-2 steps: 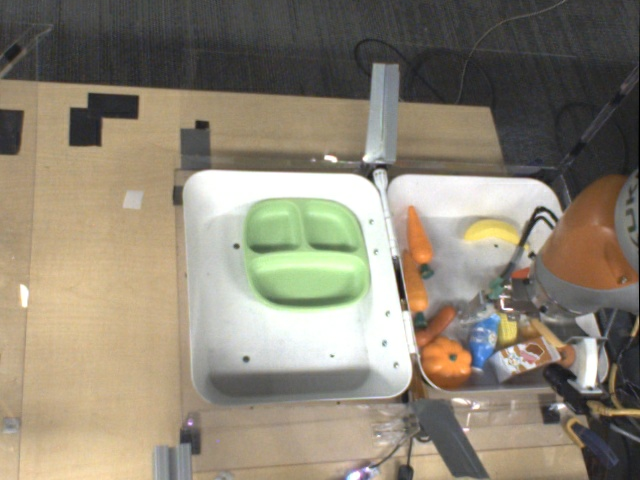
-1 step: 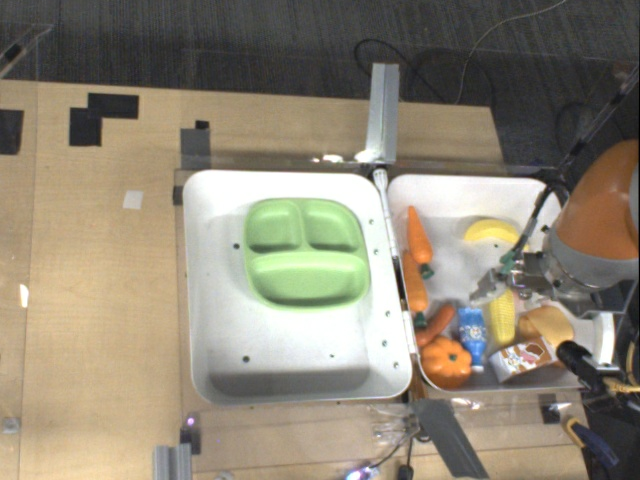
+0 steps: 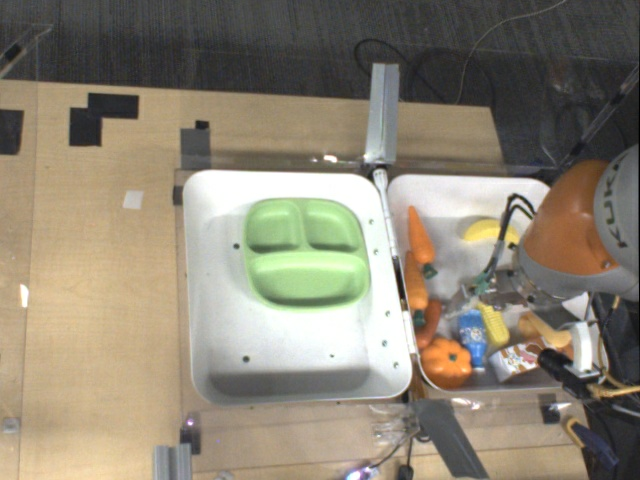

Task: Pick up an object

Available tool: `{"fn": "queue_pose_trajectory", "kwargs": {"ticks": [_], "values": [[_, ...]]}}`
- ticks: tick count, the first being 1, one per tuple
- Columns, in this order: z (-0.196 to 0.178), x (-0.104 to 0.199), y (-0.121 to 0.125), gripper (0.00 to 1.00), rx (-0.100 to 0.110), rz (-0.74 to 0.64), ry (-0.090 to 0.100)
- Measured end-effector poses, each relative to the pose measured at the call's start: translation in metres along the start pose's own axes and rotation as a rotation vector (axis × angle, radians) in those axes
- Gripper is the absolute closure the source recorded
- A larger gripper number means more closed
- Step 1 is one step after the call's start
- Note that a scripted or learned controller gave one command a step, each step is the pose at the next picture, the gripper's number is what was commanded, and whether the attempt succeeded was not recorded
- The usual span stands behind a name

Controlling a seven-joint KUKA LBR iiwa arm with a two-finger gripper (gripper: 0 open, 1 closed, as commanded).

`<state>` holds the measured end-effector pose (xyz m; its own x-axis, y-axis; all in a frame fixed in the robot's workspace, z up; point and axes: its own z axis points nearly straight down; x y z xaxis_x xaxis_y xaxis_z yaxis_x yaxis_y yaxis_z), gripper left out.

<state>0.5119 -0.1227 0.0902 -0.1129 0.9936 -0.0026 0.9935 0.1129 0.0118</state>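
Note:
The right bin point(image 3: 455, 193) holds a pile of toy food. A carrot point(image 3: 418, 236) lies along its left wall, with a second orange piece point(image 3: 414, 286) below it. A small orange pumpkin point(image 3: 446, 361) sits at the front left corner. A yellow fruit point(image 3: 482, 230) lies near the bin's middle. A blue bottle point(image 3: 471, 333) and a yellow corn-like piece point(image 3: 493, 320) lie side by side. My gripper point(image 3: 488, 290) hangs low in the bin, just above the corn piece and the bottle. The orange wrist band point(image 3: 570, 233) hides much of it.
The left bin point(image 3: 215, 348) bears a green divided plate point(image 3: 305, 251). A red-and-white carton point(image 3: 512, 361) and a tan piece point(image 3: 548, 330) lie at the right bin's front right. A metal post point(image 3: 382, 113) stands behind the wall between the bins.

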Motion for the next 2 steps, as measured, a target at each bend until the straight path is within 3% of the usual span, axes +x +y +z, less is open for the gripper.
{"fn": "queue_pose_trajectory", "kwargs": {"ticks": [1,2], "values": [[-0.012,0.001,0.004,1.00,-0.009,-0.003,-0.001],[-0.104,0.053,0.063,1.00,0.005,-0.135,0.003]]}}
